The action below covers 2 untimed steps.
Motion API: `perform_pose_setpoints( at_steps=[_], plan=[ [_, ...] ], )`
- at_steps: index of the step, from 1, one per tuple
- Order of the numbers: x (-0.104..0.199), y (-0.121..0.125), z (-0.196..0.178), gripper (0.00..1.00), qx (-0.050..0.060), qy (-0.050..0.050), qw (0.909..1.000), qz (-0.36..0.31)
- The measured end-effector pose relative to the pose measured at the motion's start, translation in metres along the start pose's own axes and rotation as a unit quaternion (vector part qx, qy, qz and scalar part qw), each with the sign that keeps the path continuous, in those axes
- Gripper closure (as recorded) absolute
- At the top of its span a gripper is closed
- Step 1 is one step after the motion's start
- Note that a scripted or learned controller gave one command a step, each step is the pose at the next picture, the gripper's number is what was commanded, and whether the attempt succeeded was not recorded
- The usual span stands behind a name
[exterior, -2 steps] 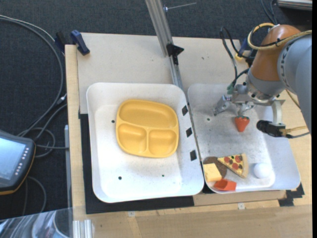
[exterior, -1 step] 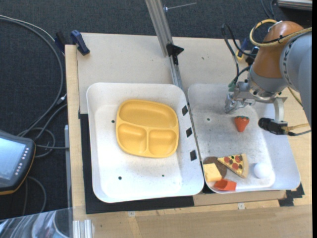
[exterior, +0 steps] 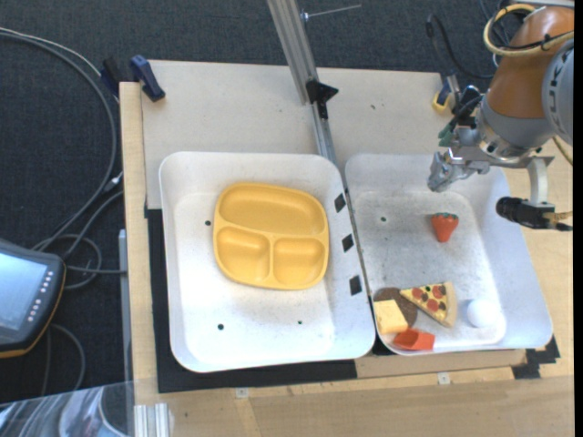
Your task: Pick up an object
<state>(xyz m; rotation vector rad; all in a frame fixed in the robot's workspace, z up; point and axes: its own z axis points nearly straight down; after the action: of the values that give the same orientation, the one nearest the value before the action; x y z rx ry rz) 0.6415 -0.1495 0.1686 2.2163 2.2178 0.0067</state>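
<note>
In the right bin [exterior: 401, 198] a small red strawberry-like toy [exterior: 444, 227] lies near the middle. Along the bin's front edge sit a pizza slice [exterior: 432, 302], a yellow cheese block [exterior: 391, 316], a brown piece [exterior: 393, 294], a small orange-red piece [exterior: 414, 340] and a white ball [exterior: 479, 313]. My gripper [exterior: 440, 176] hangs over the bin's far part, just above and behind the red toy, with nothing seen between its fingers.
The left bin [exterior: 182, 271] holds a yellow divided plate [exterior: 271, 235]. A metal pole [exterior: 291, 35] slants up from the gap between the bins. A blue clamp [exterior: 146, 76] sits at the bench's far left corner. Cables lie on the floor at left.
</note>
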Motion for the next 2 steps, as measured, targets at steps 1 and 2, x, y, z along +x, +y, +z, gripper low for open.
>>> perform_pose_setpoints(
  at_steps=[1, 2],
  plan=[
    [0.000, 0.001, -0.066, 1.00, -0.001, 0.000, 1.0000, -0.001],
    [0.000, 0.003, -0.121, 1.00, -0.001, 0.000, 1.0000, -0.001]
  ],
)
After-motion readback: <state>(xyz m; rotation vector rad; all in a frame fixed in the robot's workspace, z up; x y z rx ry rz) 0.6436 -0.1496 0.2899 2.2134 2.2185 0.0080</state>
